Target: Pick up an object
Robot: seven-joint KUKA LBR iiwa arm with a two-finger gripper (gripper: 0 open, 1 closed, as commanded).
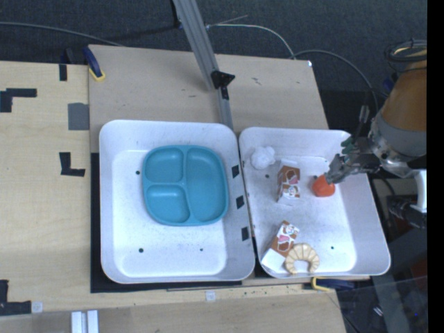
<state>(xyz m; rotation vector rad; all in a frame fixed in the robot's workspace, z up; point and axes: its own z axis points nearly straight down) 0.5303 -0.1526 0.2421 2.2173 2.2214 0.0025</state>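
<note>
Gripper [338,171] poised at the right-hand bin's [361,252] right side in mid-right frame, finger state impossible to tell, with the small orange-red toy [323,186] lying on the floor just below-left of its tip.

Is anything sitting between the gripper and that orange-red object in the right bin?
Nothing visible. The gripper sits right against the orange-red object, at its upper right. The small carton lies off to the object's left, apart from it.
</note>
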